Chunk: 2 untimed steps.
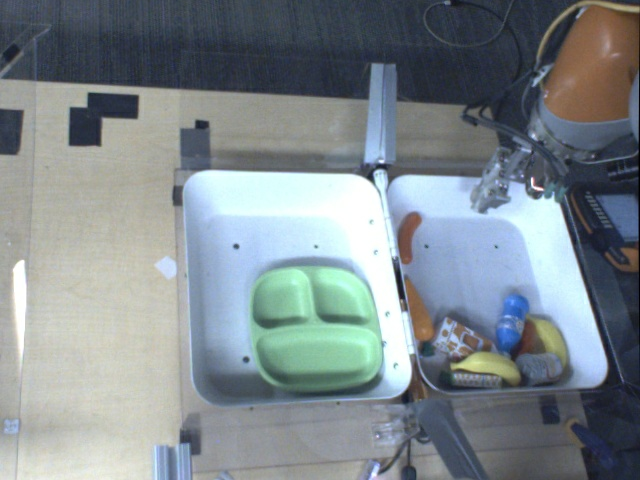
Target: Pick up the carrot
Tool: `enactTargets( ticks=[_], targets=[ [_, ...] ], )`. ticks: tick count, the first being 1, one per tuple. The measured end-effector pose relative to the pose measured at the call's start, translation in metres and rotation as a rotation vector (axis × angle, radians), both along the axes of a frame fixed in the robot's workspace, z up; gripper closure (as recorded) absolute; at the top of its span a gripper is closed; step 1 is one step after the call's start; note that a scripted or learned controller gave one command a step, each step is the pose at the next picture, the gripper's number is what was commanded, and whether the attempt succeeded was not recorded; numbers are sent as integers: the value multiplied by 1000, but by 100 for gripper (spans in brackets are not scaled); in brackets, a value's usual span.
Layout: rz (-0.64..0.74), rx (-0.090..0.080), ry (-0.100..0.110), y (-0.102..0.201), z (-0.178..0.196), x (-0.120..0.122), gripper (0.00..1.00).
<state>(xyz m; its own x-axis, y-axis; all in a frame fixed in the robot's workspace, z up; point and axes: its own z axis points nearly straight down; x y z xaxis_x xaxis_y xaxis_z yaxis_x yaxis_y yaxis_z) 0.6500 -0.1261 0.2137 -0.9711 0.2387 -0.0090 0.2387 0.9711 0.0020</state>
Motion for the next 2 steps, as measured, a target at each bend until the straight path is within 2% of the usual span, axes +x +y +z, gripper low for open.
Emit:
enactTargets(
  ticks=[1, 2],
  targets=[
    [55, -3, -5, -65, -124, 5, 100],
    [612, -7, -4, -57, -125, -5, 100]
  ],
)
